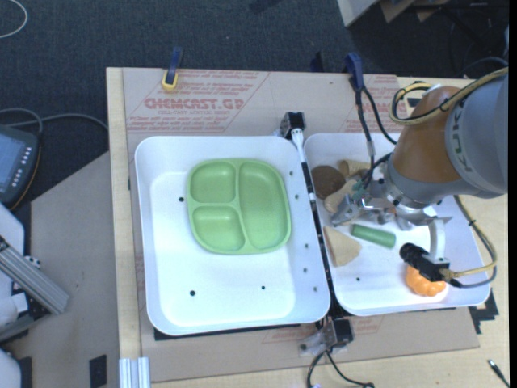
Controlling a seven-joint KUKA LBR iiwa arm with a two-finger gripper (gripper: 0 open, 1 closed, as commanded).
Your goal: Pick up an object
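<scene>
Reach step in hand: gripper (355, 208) sits low in right bin (388, 299), just left of green cylinder (372, 235); grip state cannot be told. Next move requires centring, then closing.

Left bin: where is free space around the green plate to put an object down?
Bare floor of the left bin lies left of and below the green divided plate. The right bin is crowded: gripper, green cylinder, orange object.

Even, fairly bright overhead light; the white bins (153, 241) glare slightly, shadows stay soft, and fine detail looks mildly blurred.
</scene>
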